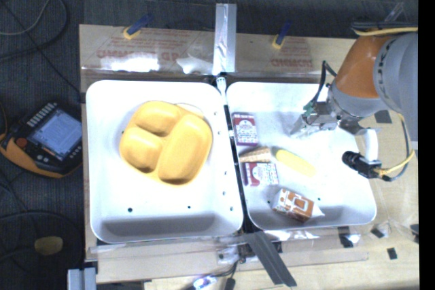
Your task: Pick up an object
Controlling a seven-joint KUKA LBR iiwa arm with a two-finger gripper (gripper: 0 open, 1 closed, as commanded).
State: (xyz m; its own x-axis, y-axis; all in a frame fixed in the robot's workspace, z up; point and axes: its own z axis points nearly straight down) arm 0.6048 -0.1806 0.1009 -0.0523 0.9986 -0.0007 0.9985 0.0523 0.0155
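My gripper (307, 124) hangs over the upper right part of the right bin (353, 210), above bare white floor. Small items lie to its left and below it: a dark red packet (245, 128) by the bin's left wall, a second red packet (261, 174) lower down, and a brown cone-shaped piece (254, 154) between them. A yellow oblong item (294, 161) sits just below the gripper, apart from it. An orange and brown carton (293, 205) lies near the front. Nothing shows in the gripper's grasp.
A large yellow lumpy object (166, 140) takes up much of the left bin (109, 214). The divider between the bins runs down the middle (233, 166). A handheld pendant (47, 138) lies on the floor at the left, off the bench.
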